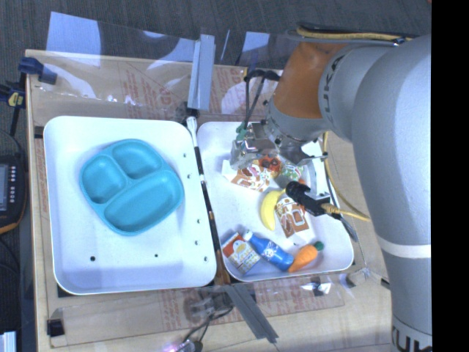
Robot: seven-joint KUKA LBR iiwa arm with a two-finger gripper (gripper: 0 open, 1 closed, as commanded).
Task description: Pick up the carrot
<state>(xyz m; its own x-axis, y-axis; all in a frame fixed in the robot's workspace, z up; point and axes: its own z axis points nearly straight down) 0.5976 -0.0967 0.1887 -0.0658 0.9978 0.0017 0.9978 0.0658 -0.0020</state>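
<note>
Task not yet accomplished. Carrot (pixel 307 256) lying at about 5 o'clock in right bin (pixel 212 196), near front rim, touching blue bottle (pixel 270 251). Gripper (pixel 253 147) low at roughly 12 o'clock of same bin, over snack packets (pixel 258 173), well apart from carrot. Finger state: cannot tell. Nothing seen held. Remaining: travel toward 5 o'clock, descent, grasp, lift.

The carrot (pixel 306 256) was orange, the banana (pixel 268 210) yellow, the bottle (pixel 269 250) blue, the divided plate (pixel 132 185) turquoise, both bins (pixel 66 262) white.
</note>
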